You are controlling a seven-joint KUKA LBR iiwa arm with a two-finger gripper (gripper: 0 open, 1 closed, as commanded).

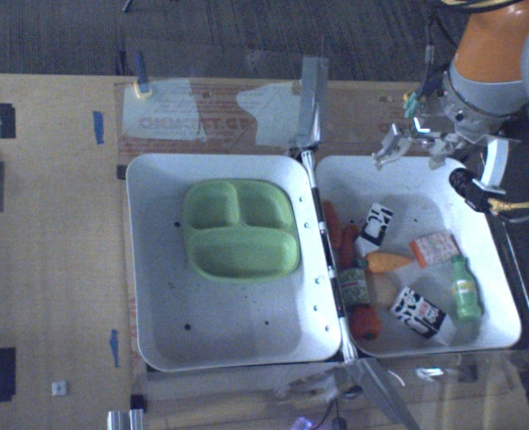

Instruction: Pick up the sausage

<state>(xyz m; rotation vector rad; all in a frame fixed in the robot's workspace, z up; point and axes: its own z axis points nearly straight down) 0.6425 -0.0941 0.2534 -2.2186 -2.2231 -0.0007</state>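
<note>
Two white bins side by side: left bin (157, 330) with one green divided plate (241, 229); right bin (507, 325) with a cluster of small items. Counted in right bin: one sausage (333, 225), one second reddish piece (348, 243) just beside it, one orange carrot-like piece (389, 262), two black-and-white cartons (376, 225) (418, 312), one pink packet (434, 248), one green bottle (464, 288), one dark green can (353, 287), one red item (366, 322) at the near wall. Sausage lying flat against the right bin's left wall, long axis running from far to near, roughly parallel to the divider. Hemmed in by the wall on one side and the second reddish piece on the other; upper carton and dark green can close by. Gripper (417, 149) hovering over the far rim of the right bin, well apart from the sausage, nothing seen between the fingers; fingers too blurred to judge open or closed.
</note>
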